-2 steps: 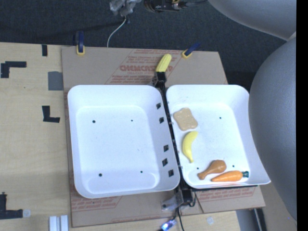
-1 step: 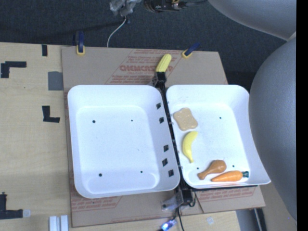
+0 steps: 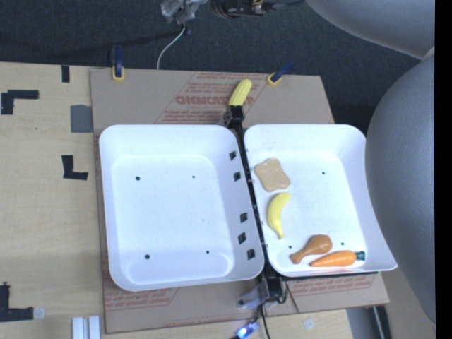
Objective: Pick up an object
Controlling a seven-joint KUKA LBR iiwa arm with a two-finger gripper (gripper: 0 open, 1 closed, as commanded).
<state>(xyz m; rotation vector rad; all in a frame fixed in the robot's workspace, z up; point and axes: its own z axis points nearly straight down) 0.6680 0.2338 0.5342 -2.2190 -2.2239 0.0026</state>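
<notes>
— Where is the claw (image 3: 185,2)?
— At the top edge, above the dark floor, well apart from both bins; whether it is open cannot be told.
— And the objects?
— In the right bin (image 3: 346,154): toast slice (image 3: 271,174), banana (image 3: 277,212) below it, drumstick (image 3: 311,248) and carrot (image 3: 335,258) at the near edge.

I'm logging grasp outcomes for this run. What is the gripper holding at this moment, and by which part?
It cannot be told. The bread slice, banana, drumstick and carrot all lie in the right bin.
</notes>
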